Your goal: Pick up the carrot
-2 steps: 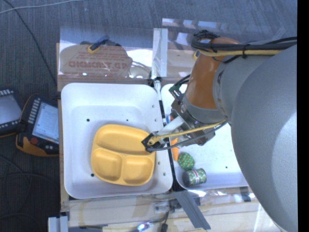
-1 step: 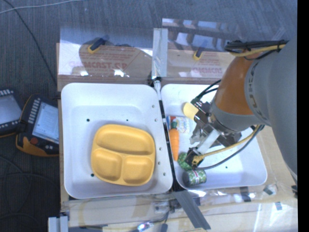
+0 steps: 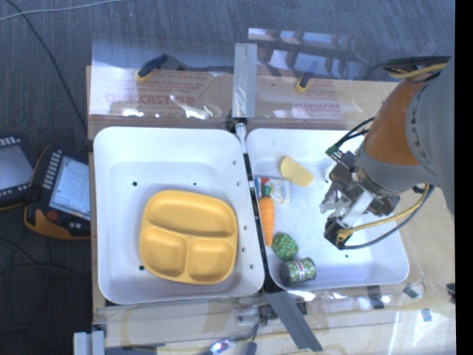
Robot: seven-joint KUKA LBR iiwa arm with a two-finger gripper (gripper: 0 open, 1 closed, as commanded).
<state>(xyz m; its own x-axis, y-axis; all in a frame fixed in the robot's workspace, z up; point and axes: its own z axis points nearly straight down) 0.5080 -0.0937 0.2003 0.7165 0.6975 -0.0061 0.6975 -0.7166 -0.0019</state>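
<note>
Looming largest at the frame's right, the grey arm (image 3: 414, 135) is hanging its gripper (image 3: 341, 211) over the right bin (image 3: 384, 268); how its grip is standing cannot be told. Well left of it, the carrot (image 3: 267, 217) is lying against that bin's left wall, above a green can (image 3: 298, 270).

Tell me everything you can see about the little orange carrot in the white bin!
The small orange carrot looks like a smooth plastic toy, one plain orange, long and narrow with rounded ends. It lies flat, pointing up and down the picture, on the floor of the right white bin, close beside that bin's left wall. A small white packet with red and green print sits at its upper end and a round green toy vegetable at its lower end, both very close. The two-finger gripper is off to its right, apart from it.
</note>
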